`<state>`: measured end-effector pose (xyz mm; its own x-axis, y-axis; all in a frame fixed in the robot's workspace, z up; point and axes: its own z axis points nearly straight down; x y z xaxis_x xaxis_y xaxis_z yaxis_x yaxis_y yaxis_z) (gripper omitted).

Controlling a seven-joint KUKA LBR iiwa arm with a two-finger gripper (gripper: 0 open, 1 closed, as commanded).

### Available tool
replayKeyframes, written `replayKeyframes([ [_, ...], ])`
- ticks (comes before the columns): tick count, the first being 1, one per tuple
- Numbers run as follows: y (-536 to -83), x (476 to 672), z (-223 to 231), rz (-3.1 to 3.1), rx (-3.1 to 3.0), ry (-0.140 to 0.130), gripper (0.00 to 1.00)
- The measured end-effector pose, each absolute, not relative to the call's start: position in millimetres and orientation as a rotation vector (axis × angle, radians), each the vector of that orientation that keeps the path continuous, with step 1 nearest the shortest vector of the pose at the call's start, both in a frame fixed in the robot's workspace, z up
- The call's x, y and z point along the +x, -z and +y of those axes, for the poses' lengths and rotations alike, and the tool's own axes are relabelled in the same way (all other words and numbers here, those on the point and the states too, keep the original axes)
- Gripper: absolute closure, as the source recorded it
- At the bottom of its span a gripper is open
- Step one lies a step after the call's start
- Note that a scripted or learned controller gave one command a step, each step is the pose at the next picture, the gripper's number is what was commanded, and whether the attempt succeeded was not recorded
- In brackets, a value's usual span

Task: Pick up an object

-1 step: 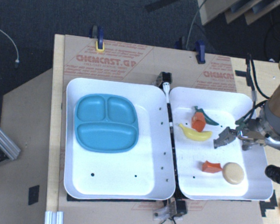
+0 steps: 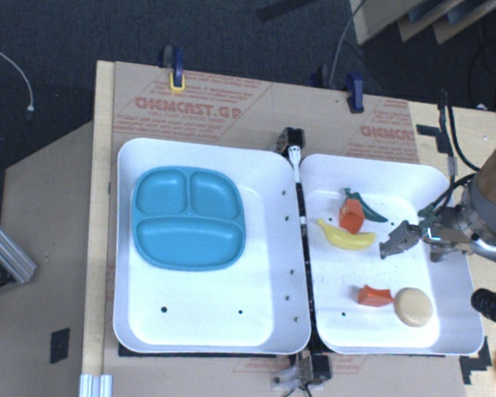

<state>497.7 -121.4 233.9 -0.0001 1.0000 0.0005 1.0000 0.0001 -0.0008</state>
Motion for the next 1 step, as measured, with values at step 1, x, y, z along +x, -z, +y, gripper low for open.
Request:
replayKeyframes([
  [1,-190.7,498.5,-123.5,-2.216,-2.219,-0.005,0.00],
])
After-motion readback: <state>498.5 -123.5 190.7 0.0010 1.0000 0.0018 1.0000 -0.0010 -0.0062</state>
